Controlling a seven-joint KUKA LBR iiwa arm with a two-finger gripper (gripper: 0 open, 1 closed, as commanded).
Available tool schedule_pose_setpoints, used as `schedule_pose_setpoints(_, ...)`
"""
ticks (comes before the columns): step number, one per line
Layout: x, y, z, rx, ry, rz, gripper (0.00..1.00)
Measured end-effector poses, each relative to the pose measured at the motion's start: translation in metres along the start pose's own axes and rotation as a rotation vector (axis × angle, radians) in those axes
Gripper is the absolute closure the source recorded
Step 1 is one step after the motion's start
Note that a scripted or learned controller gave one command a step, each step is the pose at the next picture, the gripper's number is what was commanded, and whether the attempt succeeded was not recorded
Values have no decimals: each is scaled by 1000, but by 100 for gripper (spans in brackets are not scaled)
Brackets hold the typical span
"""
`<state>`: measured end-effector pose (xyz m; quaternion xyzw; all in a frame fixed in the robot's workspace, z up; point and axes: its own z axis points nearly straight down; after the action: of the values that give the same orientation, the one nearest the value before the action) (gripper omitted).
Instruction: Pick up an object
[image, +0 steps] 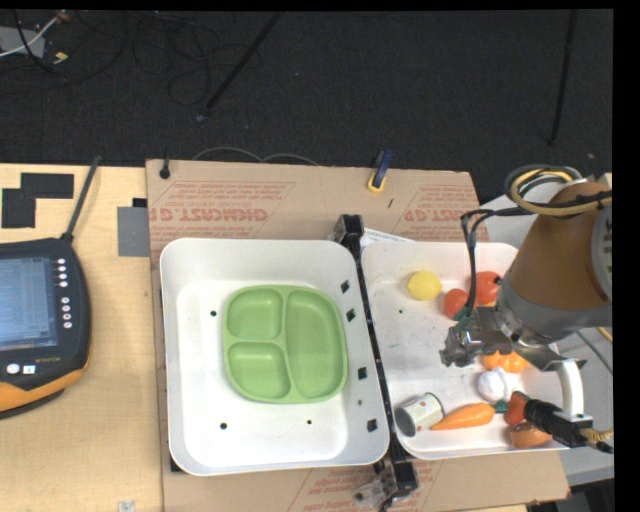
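My gripper (466, 347) hangs low in the right bin (400, 330), among the toys near its middle right. The wrist and orange band above it hide its fingertips. Around it lie a yellow ball-like toy (424, 285), a red-orange round toy (470, 293), an orange piece (503, 362) and a white round toy (491, 383). Along the bin's front edge rest a carrot (462, 418) and a small white cylinder (420, 411). A red and brown toy (524, 420) sits at the front right corner.
The left bin (190, 290) holds a green divided plate (283, 343). A black clamp bar (362, 330) runs between the two bins. A teach pendant (40, 315) lies on the bench at far left. Cables (540, 182) loop behind the arm.
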<state>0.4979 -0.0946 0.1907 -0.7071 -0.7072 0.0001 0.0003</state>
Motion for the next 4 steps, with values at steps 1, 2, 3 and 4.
schedule_pose_setpoints(1, -1, 1, -38, 0, 0, 0, 100)
schedule_pose_setpoints(2, 39, 36, -43, 2, 1, -4, 100)
schedule_pose_setpoints(3, 56, 71, -45, 2, 0, -2, 100)
schedule_pose_setpoints(4, 57, 78, -39, 4, -1, -4, 100)
